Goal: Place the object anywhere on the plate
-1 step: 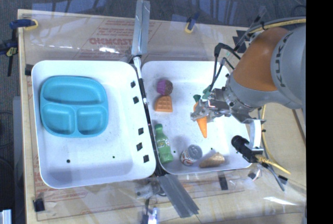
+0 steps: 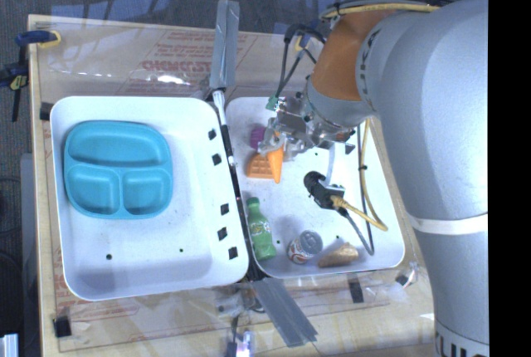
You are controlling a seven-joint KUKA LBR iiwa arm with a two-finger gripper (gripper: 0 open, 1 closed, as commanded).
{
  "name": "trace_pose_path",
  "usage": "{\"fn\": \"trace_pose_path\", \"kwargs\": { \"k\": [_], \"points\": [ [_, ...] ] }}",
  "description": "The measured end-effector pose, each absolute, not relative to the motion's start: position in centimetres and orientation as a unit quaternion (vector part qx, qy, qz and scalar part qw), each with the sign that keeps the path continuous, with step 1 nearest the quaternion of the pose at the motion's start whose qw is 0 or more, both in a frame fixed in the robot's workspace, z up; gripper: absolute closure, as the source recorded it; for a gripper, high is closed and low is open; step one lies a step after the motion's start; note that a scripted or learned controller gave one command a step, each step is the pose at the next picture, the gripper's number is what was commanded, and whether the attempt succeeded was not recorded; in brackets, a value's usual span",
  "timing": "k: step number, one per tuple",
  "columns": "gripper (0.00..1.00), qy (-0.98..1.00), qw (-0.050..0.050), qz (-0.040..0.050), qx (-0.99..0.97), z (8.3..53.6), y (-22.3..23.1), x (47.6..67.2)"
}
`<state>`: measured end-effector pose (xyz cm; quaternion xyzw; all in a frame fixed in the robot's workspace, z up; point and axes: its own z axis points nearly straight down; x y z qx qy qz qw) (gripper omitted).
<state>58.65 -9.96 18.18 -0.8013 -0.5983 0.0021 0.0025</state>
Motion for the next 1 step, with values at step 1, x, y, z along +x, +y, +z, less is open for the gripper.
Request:
{"fn": "trace_pose_path", "kwargs": {
  "k": [1],
  "points": [
    [1.00,-0.676,0.001,0.0012,-0.737,19.13,-5.91,63.23]
  ]
}}
